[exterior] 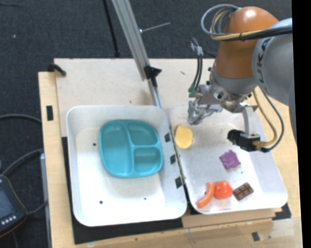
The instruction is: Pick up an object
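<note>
Where fingers hover, round yellow piece lies.

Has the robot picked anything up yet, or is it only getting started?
Nothing looks picked up yet. The pincer hangs over the right bin, just above the yellow object. The purple piece, orange toy and brown block lie in that bin. Gripping and lifting remain.
</note>
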